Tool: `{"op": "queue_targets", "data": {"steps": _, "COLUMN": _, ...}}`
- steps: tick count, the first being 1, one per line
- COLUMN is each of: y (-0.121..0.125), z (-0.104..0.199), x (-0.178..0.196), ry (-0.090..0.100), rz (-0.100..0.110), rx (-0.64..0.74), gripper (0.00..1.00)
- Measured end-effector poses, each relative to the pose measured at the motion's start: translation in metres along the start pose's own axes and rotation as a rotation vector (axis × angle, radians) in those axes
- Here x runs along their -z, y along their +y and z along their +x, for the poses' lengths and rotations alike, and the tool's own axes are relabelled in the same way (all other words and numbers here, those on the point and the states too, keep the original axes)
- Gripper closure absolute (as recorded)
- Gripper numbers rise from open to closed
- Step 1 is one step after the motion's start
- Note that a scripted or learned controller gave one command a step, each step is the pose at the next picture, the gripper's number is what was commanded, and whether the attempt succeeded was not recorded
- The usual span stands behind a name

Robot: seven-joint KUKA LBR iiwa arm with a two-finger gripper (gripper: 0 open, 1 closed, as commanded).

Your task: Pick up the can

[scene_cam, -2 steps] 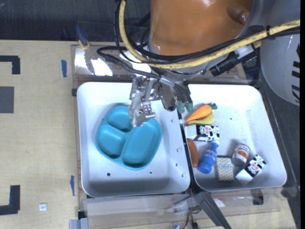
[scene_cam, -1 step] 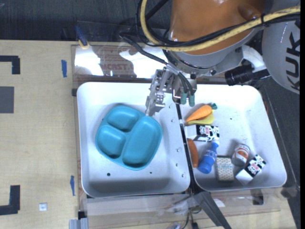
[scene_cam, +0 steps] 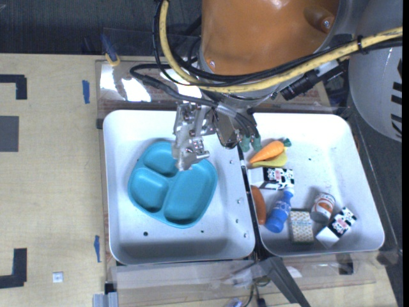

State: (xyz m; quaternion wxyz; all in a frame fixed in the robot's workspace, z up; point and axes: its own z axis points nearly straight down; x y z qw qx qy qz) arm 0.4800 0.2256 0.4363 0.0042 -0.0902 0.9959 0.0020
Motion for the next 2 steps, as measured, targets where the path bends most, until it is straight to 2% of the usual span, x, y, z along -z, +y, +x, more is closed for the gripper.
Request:
{"op": "queue_targets", "data": {"steps": 1, "y": -0.003, "z": -0.009, "x": -0.04, "ry": 0.006, "rz": 0.002, "rx": -0.051, "gripper": 1.0}}
{"op": "queue_targets", "data": {"steps": 2, "y": -0.001, "z": -0.003, "x": -0.057, "ry": 0.008, "rz": 0.002, "rx": 0.13, "gripper": 1.0}}
